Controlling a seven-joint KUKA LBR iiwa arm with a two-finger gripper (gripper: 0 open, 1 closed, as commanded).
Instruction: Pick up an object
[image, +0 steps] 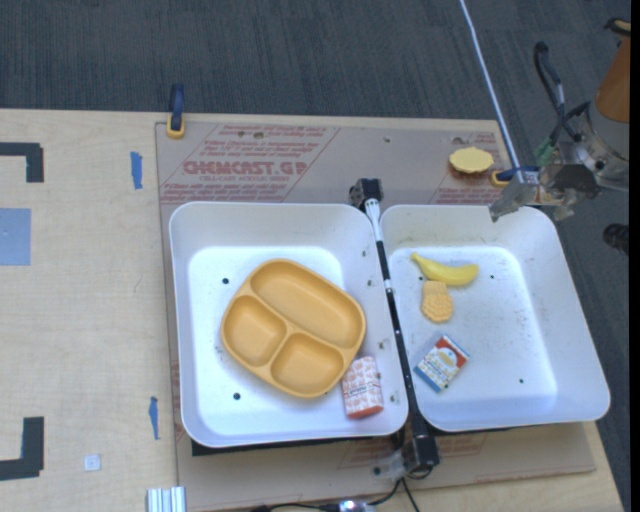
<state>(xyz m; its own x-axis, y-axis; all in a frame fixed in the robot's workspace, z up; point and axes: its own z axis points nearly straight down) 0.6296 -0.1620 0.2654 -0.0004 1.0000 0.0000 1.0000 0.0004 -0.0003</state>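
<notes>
Wooden bench (80, 300), left bin (190, 300) holding divided plate (292, 328), right bin (560, 330) holding banana (446, 269)

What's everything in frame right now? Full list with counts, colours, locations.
shallow white plastic bins: 2, white, side by side on the bench
divided plastic plate: 1, yellow-orange, three compartments, in the left bin
small snack packet: 1, red and white, left bin, near its front right corner, beside the plate
toy banana: 1, yellow, right bin, towards the back
flat waffle-textured toy piece: 1, yellow-orange, right bin, just in front of the banana
small carton: 1, blue, white and orange, right bin, near its front left
round yellow disc: 1, yellow, on the board behind the right bin
gripper: 1, grey, over the back right corner of the right bin, nothing seen in it
</notes>
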